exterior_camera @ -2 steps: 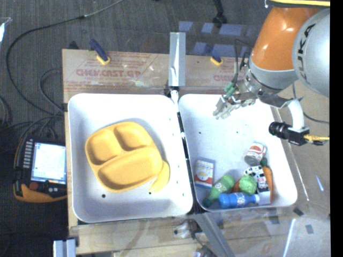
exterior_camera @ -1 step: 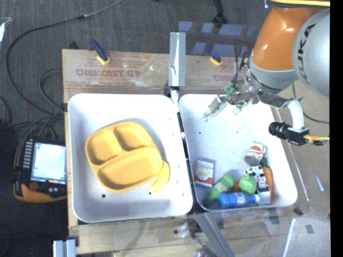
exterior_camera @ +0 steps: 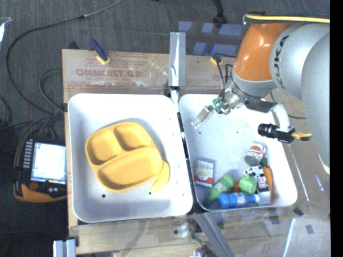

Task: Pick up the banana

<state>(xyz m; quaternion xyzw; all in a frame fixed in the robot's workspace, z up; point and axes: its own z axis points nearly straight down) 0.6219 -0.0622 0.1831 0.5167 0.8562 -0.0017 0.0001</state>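
The claw hangs over the top part of the right bin, close to the wall where the two bins meet. I cannot tell if it is open or closed, because it looks small and blurry from up here. The big grey arm with its orange band comes in from the right, up and behind the claw. The banana is not near the claw. It is down and to the left of it, across the middle wall, in the left bin. It lies flat and curved, tucked right against the lower right edge of a yellow plate that has three dips in it, and that plate sits further left of the claw than the banana does. Straight below the claw, well apart from it, is a small card box. Down and to the right of the claw is a heap of little things in the bin's near corner: a green bottle, a blue bottle, a carrot and a small can. Far to the left of the claw, outside both bins, an orange and black screen box rests on the floor.
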